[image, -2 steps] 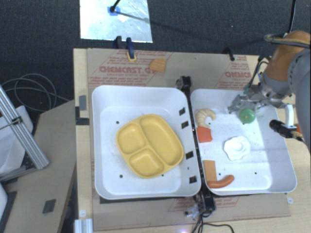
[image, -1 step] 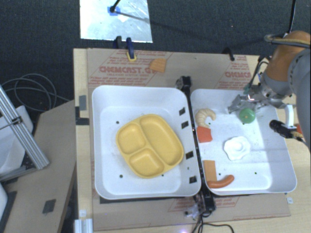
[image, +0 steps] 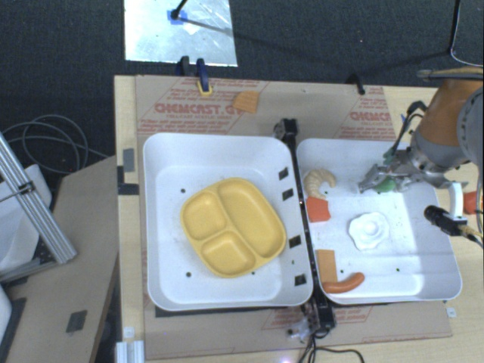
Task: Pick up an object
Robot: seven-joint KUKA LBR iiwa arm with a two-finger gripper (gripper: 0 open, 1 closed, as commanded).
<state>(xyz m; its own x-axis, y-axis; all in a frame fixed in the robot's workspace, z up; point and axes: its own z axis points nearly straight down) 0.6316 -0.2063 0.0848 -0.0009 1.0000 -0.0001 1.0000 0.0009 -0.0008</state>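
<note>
lying in the right bin (image: 423, 282) below the gripper (image: 376, 180), whose jaw state cannot be told, the fried egg toy (image: 369, 231) is judged light, rigid and slick, best taken across its raised yolk.

Right bin (image: 431, 282) holds croissant (image: 319, 179), red block (image: 318, 209), fried egg (image: 369, 231), sausage (image: 344, 281).

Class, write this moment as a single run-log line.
gripper: over right bin, at green item | grasp: unclear | yellow tray: left bin
</note>
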